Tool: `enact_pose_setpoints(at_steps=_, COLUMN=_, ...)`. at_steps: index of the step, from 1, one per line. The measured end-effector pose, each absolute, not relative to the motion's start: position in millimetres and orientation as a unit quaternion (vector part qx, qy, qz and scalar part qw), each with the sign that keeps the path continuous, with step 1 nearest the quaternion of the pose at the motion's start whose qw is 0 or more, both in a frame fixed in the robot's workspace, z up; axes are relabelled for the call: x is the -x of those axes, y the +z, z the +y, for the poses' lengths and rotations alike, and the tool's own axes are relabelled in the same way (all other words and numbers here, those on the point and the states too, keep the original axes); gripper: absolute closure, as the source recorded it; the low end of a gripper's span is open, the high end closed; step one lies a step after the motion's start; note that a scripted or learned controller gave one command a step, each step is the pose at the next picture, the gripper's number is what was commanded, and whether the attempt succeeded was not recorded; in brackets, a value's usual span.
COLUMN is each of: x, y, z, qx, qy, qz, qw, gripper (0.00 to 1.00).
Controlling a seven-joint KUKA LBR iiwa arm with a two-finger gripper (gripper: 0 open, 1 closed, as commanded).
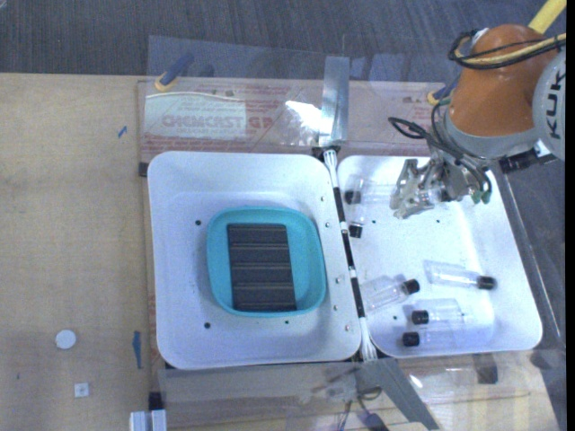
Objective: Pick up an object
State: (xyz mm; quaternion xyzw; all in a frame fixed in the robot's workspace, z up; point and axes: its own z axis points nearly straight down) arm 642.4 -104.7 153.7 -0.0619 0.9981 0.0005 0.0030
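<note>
Left bin (171,241) holds a teal tray (218,268) with a dark ridged block (260,267); right bin (512,277), clear black-capped vials (393,289) lower frame, gripper (415,196) above, grip state unclear.

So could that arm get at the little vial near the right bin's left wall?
Probably yes. The vial lies alone near the right bin's left wall, uncovered; the gripper hovers just right of it. The wall's closeness might hamper a grasp.
</note>
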Motion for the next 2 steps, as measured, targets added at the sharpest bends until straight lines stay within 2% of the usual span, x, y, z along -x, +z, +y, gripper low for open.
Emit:
enact_pose_setpoints(at_steps=1, x=-617.3, y=259.0, z=-93.9, qx=0.050, qy=0.0004, qz=0.999, qw=0.005, gripper=1.00)
enact_pose_setpoints(at_steps=2, x=-649.0, y=228.7, z=-49.5, qx=0.078, qy=0.0004, qz=0.997, qw=0.005, gripper=1.00)
